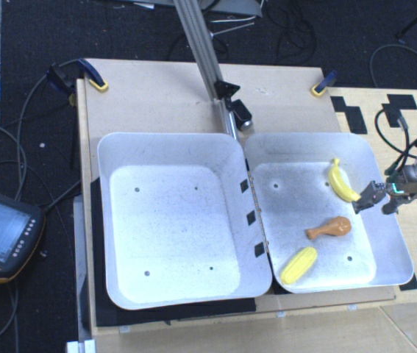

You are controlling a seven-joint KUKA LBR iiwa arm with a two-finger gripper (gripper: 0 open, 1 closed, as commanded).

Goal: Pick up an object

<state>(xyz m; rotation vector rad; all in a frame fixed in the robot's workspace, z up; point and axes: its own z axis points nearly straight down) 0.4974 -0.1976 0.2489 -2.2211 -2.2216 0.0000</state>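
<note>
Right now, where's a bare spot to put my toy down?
The left white bin has a bare floor. The right white bin is crowded: yellow banana, brown drumstick, yellow corn cob, pincer at its right rim.

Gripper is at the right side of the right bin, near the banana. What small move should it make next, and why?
Probably a short move toward the view's left, to bring the gripper over the banana before descending. The gripper sits at the right bin's right rim, just right of the banana's lower end and holding nothing. The drumstick and corn cob lie farther away.
</note>
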